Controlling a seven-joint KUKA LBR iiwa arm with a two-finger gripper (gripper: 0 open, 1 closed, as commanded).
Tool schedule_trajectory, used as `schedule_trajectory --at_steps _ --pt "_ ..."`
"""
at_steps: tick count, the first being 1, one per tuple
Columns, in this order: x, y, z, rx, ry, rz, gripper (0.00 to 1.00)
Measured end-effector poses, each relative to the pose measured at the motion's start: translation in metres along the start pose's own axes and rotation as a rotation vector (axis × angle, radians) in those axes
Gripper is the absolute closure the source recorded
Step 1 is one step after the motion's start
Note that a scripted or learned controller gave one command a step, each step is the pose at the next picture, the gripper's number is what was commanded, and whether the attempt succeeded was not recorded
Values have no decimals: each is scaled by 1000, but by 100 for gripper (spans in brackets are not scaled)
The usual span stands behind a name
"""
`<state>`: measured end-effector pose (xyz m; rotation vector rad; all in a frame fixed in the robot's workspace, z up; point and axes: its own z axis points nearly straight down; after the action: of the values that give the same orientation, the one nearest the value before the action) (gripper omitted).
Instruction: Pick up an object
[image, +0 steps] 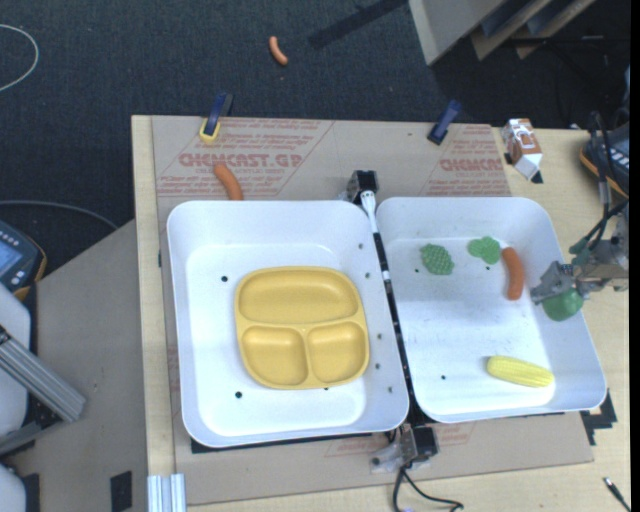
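Camera view looks down on a tabletop (300, 150) carrying two shallow white bins side by side. The left bin (195, 300) holds a yellow divided plate (300, 325) with three compartments. The right bin (440, 340) holds the loose toy food: a dark green leafy piece (436, 259), a lighter green piece (485, 249) just beside it, an orange-red sausage (513, 273) standing roughly upright in the view, and a yellow corn cob (520, 372) lying near the bin's lower right corner.

At the right bin's right rim, the end effector (560, 290) reaches in from the right, and a round green object (563, 304) sits directly at its tip. That green object appears to be pinched between the fingers, though the blur and the small scale make the grip hard to confirm; it looks raised at rim level, not lying on the bin floor.

Judged from this, the pick seems largely done: an object has been taken and hangs at the bin's edge. What remains is to keep it secure and carry it clear of the rim. The sausage is the nearest neighbour, close to the end effector but apart from it.

Outside the bins, another sausage (229, 181) lies on the cardboard above the left bin, and a third (278, 50) lies on the dark floor beyond.
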<state>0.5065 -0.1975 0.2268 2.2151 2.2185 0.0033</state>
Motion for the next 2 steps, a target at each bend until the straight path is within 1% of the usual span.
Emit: schedule_trajectory --at_steps 1,2 --pt "54 21 -8 2 3 -5 100" --pt "108 56 -2 2 3 -6 100"
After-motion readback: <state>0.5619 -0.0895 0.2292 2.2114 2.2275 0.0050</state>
